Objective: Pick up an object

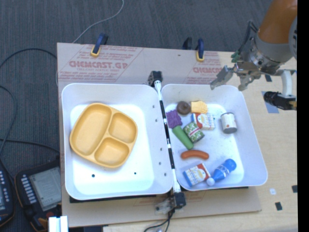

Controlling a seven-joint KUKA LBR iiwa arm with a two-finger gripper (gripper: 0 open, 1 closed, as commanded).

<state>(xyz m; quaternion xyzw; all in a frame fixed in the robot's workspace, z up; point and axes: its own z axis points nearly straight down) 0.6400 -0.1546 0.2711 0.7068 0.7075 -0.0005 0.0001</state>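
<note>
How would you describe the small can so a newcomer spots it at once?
Look in the right bin, the one full of toy food beside the bin with the yellow tray. Near its right wall lies the silver can, set apart from the cluster. It is the only metallic grey cylinder; the blue bottle lies lower down.

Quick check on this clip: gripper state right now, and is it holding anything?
Gripper: open, fingers spread, nothing between them; it hangs over the back rim of the right bin.

Two white bins point(67, 129), one yellow tray point(104, 135), perhaps ten small toy items point(194, 154).
</note>
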